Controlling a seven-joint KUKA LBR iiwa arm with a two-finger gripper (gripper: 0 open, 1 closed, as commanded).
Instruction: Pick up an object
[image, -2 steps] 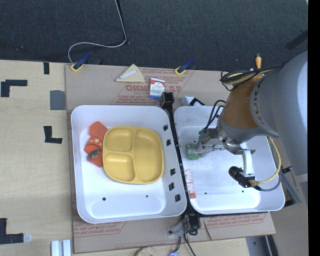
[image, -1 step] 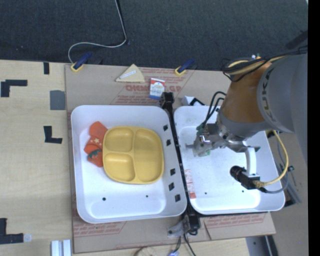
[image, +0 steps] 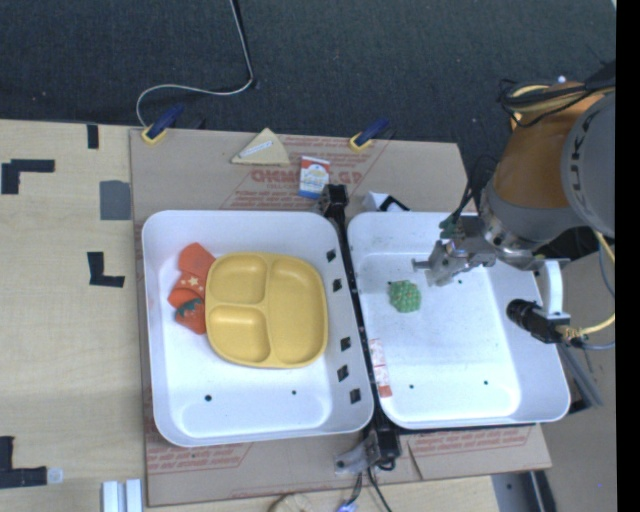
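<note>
Hovering: my gripper (image: 438, 266), finger state indiscernible; green broccoli piece (image: 404, 296) lies just beside, down-left, in right bin (image: 500, 400).

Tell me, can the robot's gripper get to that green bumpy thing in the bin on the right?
Probably yes. The gripper hangs over the right bin, just up and to the right of the green bumpy thing, which lies alone on the bare white floor with nothing between them.
</note>
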